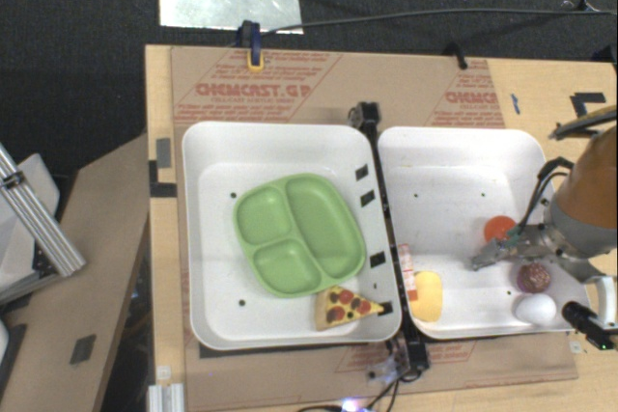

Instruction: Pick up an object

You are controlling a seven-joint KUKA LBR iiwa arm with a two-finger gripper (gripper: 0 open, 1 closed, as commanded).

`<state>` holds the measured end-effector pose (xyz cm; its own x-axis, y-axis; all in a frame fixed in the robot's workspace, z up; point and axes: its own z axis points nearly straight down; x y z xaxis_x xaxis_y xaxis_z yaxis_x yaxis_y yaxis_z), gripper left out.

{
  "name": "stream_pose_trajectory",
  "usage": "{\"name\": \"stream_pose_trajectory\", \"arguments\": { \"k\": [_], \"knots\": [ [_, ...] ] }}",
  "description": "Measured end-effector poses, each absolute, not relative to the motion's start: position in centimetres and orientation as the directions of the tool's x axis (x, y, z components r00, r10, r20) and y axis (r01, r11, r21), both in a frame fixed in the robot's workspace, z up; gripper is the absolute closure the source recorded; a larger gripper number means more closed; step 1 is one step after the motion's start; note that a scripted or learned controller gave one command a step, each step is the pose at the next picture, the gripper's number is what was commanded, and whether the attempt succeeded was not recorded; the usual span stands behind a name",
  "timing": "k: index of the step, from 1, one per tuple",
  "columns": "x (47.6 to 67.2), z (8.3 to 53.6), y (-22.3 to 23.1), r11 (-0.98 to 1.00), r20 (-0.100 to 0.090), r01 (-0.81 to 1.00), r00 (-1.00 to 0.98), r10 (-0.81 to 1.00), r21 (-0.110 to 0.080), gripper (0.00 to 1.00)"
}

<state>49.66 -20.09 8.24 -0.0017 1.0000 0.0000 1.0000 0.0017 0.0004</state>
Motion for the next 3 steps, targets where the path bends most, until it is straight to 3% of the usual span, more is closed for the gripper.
{"name": "stream_pose_trajectory", "arguments": {
  "k": [1,3],
  "knots": [
    [49.8,9.5,-20.1,0.003,-0.001,1.0,-0.003,1.0,0.004,1.0],
    [50.5,20.4,-20.6,0.004,-0.003,1.0,-0.004,1.0,0.006,1.0]
  ]
}}
